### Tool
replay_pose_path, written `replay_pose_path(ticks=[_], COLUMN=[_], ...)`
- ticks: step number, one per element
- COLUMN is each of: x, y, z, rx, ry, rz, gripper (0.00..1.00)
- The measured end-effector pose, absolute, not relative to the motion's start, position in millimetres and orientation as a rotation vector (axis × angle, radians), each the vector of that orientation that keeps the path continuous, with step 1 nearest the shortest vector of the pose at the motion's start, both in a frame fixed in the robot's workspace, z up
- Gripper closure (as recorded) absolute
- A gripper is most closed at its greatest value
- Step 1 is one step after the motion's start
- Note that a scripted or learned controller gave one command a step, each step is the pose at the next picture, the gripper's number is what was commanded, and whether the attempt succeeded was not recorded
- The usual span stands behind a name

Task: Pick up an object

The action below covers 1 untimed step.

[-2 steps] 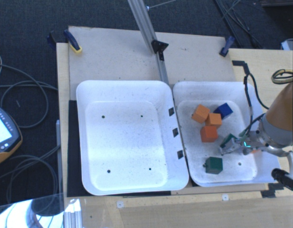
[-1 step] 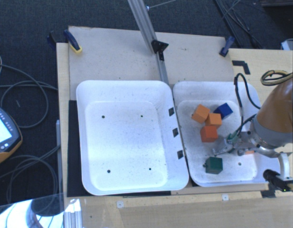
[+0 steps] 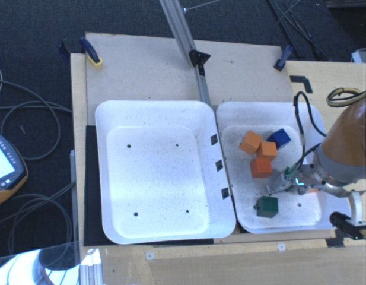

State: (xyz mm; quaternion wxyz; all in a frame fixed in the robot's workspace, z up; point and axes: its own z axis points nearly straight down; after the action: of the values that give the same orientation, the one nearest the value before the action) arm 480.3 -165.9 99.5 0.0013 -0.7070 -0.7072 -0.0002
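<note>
The right bin [image 3: 242, 114] holds several blocks. Two orange ones [image 3: 251, 142] [image 3: 267, 149] lie near its middle, with a darker orange one [image 3: 261, 167] just below them. Behind them is a blue block [image 3: 280, 138], and a green block [image 3: 267, 206] lies near the front wall. My gripper [image 3: 279, 186] hangs low over the bin floor, between the darker orange block and the green block and a little right of both. The grey and orange arm [image 3: 349, 147] reaches in from the right and covers the bin's right side. I see nothing held.
The left bin [image 3: 153, 171] lies beside the right one, and black clips [image 3: 218, 165] sit along the shared wall. A slanted metal pole [image 3: 177, 16] rises behind the bins. Blue clamps [image 3: 91, 51] [image 3: 282, 57] grip the bench's back corners. Cables [image 3: 343, 95] lie at the right.
</note>
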Motion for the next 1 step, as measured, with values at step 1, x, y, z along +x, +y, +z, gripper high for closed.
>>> replay_pose_path(ticks=[1], x=[480.9], y=[-86.9], z=[99.2], rx=[-2.208], ry=[-2.226], rz=[-0.004], gripper=[0.00])
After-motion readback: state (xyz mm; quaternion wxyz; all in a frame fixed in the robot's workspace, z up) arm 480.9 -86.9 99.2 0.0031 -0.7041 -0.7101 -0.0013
